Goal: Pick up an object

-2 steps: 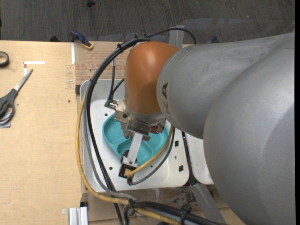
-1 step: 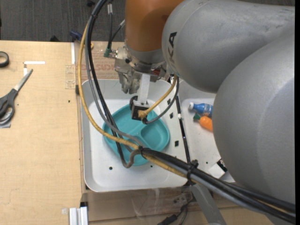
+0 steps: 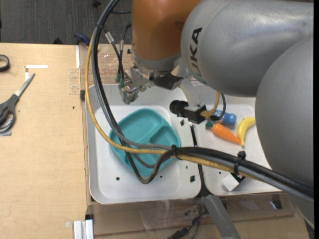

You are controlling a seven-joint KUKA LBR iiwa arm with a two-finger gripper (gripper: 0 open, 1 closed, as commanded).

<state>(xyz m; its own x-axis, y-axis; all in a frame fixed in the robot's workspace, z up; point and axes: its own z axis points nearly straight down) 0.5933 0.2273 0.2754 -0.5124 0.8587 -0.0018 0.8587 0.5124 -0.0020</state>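
Two white bins sit side by side on the tabletop (image 3: 45, 173). The left bin (image 3: 99, 183) has a teal plate (image 3: 144, 133) w/ compartments, lying a bit tilted near the middle. The right bin (image 3: 259, 183) has a carrot (image 3: 225, 132), a banana (image 3: 244, 127) and a small blue thing (image 3: 229, 117), all close together near its back part, so prob. dropped there as loose pick targets.

The arm (image 3: 239, 39) comes in from the right and covers much of the right bin. Its pincer (image 3: 128, 89) hangs over the back edge of the left bin, just above the plate's far corner, not touching as far as I can see. If it is open or closed I cannot tell; the tip is small and dark here, and nothing seems held.

Cables (image 3: 149, 151) hang from the wrist and cross over the plate. Scissors (image 3: 14, 103) lie on the tabletop at left, well apart from the bins.

I think the plate is the nearest candidate, approach stage only.
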